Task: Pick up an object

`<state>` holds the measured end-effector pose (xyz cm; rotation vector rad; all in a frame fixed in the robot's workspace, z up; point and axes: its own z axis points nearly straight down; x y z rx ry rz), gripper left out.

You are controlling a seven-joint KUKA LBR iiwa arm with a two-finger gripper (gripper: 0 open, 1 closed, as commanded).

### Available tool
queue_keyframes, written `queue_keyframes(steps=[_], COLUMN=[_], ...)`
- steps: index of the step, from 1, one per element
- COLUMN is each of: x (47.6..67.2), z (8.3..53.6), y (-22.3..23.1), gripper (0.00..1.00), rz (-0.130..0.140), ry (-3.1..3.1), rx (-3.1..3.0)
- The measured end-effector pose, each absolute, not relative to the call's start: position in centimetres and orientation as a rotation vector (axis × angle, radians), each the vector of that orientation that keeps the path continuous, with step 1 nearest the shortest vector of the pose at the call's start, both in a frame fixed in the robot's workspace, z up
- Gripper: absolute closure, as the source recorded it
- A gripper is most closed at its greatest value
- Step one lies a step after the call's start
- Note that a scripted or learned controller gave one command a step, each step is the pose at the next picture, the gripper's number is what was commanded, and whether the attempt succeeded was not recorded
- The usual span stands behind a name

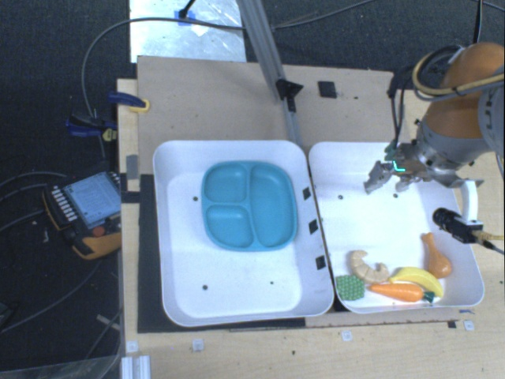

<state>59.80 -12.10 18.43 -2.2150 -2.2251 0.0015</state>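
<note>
The toy food sits heaped in the right bin [394, 235] toward five o'clock: a banana [417, 275] lying on a carrot [398, 292], a tan shrimp-like piece [367, 267] at their nine o'clock, a green leafy piece [349, 287] by the bin's corner, and an orange drumstick [436, 257] at two o'clock of the banana. The gripper [388, 180] hangs over the bin's bare floor at twelve o'clock from the heap, fingers spread (nothing between them). The left bin [181, 290] bears a blue divided plate [249, 205].
</note>
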Motion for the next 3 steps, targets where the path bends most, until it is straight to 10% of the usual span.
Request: queue_keyframes(steps=[3], x=[60.0], z=[8.7], y=[-11.1], gripper=[0.00], rz=[0.001], ry=[-2.224], rx=[-2.219])
